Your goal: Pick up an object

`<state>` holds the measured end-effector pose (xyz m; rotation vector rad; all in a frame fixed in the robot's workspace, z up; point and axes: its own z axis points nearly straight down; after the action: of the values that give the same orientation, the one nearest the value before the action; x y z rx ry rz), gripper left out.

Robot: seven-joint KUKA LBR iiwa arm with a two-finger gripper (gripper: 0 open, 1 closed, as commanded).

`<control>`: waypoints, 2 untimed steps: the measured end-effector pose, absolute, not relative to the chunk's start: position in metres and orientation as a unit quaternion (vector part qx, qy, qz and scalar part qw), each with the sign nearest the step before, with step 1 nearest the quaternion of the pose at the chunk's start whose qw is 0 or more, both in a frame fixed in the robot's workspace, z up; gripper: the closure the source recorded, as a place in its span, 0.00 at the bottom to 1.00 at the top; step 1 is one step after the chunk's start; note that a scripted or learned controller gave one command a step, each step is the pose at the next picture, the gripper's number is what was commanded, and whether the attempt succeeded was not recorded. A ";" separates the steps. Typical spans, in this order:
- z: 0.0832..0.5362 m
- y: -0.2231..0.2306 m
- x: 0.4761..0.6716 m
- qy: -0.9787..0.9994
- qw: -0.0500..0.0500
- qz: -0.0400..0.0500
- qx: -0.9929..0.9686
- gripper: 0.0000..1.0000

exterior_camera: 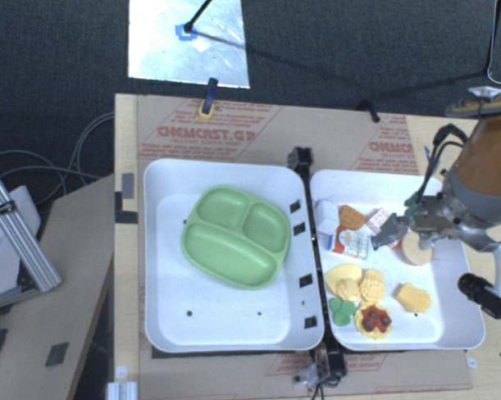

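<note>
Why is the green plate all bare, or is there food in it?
Empty. The green plate lies flat in the left bin, its three compartments bare; the toy food sits in the right bin.

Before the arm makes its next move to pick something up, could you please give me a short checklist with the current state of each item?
1. Gripper over the right bin, where the toy food lies: ok.
2. Something between its fingers: cannot tell.
3. Targets within the bin: ok; an orange piece lies apart from the rest.
4. Crowding: not ok; yellow pieces, a green piece and a red-topped piece touch one another.
5. Green divided plate in the left bin, away from the gripper: ok.
</note>
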<state>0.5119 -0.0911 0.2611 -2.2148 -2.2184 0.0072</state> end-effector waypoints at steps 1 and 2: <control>0.266 -0.091 0.514 -0.708 0.000 -0.001 -0.706 0.00; 0.219 -0.091 0.522 -0.708 0.001 0.001 -0.707 0.00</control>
<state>0.5222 -0.0907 0.2192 -2.2179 -2.2210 0.0025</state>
